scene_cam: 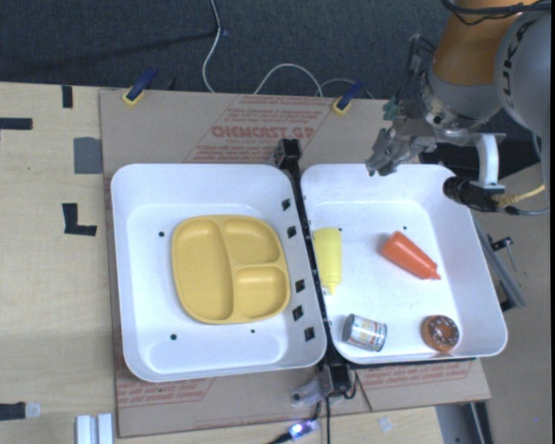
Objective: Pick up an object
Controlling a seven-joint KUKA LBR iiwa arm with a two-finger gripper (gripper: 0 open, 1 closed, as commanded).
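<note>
The right bin (462, 213) holds an orange carrot-shaped toy (410, 254), a yellow banana-like piece (328, 258) against its left wall, a small tin can (363, 332) lying on its side near the front, and a brown doughnut (440, 332) in the front right corner. My gripper (385, 159) hangs above the back edge of the right bin, well clear of the objects, with nothing visible between its fingers. The carrot lies in front of it and slightly to the right.
The left bin (139, 202) holds a yellow divided plate (229, 268). A black clip strip runs along the seam between the bins. Both bins rest on a cardboard sheet (250, 128), with a white cable looping behind.
</note>
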